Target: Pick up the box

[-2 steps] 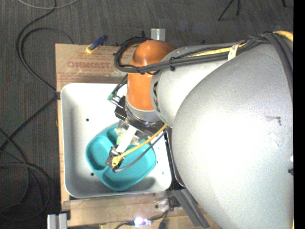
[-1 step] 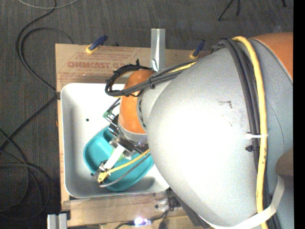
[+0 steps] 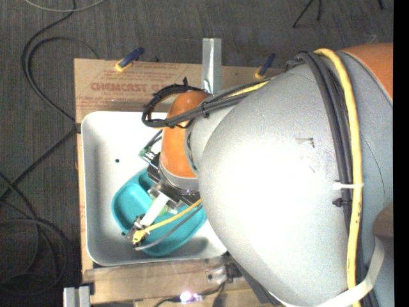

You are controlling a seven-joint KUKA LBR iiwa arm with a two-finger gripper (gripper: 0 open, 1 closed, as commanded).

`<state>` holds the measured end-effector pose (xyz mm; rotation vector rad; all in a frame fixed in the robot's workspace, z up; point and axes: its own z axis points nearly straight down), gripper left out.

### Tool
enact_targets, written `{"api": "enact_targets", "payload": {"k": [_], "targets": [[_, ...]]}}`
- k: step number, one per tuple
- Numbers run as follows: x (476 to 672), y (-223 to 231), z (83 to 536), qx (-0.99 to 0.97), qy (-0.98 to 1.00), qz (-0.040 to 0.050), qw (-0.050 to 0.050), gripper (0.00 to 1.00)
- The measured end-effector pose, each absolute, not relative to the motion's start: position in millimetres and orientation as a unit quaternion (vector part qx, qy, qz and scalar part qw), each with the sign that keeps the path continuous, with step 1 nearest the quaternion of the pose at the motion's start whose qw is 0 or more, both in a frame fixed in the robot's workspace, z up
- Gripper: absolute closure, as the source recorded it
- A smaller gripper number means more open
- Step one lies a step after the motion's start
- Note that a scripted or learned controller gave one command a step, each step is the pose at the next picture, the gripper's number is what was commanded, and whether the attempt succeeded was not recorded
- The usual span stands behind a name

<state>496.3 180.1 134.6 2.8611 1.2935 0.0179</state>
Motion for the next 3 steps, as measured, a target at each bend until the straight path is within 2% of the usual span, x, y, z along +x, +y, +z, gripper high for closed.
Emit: {"api": "enact_targets", "payload": {"k": [1, 2, 3], "targets": [[525.3, 233.4, 168.9, 0.954, 0.3, -0.0041, 0.0, 1.0], [524.4, 232.1, 174.8, 0.954, 0.301, -0.0085, 0.001, 1.0], [495.7, 186.0, 183.2, 0.925, 0.38, -0.0044, 0.002, 1.0]]}}
